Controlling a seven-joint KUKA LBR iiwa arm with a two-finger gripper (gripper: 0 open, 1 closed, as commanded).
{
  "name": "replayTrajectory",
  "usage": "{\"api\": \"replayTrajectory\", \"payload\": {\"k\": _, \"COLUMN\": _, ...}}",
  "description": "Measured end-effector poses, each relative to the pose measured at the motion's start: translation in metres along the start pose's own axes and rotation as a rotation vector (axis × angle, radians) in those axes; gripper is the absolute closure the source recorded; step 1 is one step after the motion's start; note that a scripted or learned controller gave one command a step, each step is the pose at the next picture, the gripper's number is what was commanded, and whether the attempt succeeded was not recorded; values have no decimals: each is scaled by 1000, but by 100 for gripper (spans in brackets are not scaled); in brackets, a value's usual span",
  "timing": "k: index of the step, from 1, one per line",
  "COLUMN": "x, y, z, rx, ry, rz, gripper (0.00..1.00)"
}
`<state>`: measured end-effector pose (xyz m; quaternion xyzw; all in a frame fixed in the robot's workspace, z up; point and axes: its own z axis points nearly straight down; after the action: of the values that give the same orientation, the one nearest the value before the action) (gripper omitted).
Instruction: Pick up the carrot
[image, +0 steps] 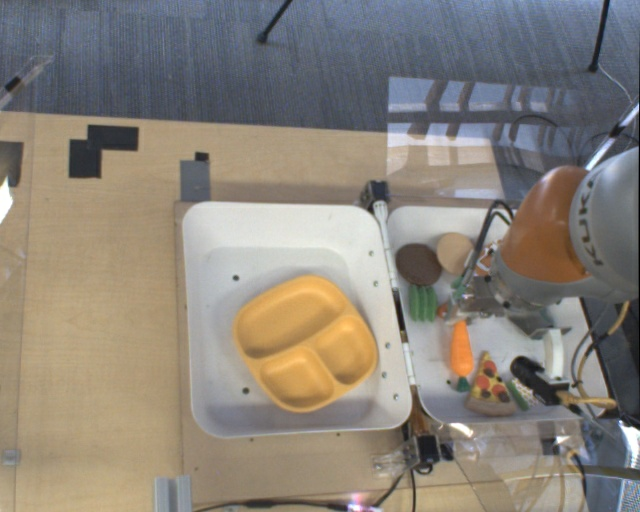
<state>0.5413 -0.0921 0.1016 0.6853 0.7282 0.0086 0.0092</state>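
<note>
The carrot (460, 351) is a small orange toy lying lengthwise in the right bin (430, 395), near its middle. My gripper (467, 305) hangs just over the carrot's far end, under the orange band of the arm that reaches in from the right. The wrist hides the space around the gripper tips. Nothing shows as lifted; the carrot rests on the bin floor.
Close to the carrot in the right bin are a green toy (423, 302), a brown disc (418, 263), a beige round piece (455, 252) and a pizza slice toy (488, 385). The left bin (215, 250) holds a yellow divided plate (305, 342).
</note>
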Motion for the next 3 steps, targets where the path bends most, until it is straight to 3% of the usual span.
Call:
{"api": "replayTrajectory", "payload": {"k": 1, "x": 83, "y": -45, "z": -86, "rx": 20, "ry": 2, "rz": 400, "gripper": 100}}
{"api": "replayTrajectory", "payload": {"k": 2, "x": 81, "y": -46, "z": -84, "rx": 22, "ry": -2, "rz": 404, "gripper": 0}}
{"api": "replayTrajectory", "payload": {"k": 3, "x": 12, "y": -47, "z": 11, "rx": 5, "ry": -2, "rz": 340, "gripper": 0}}
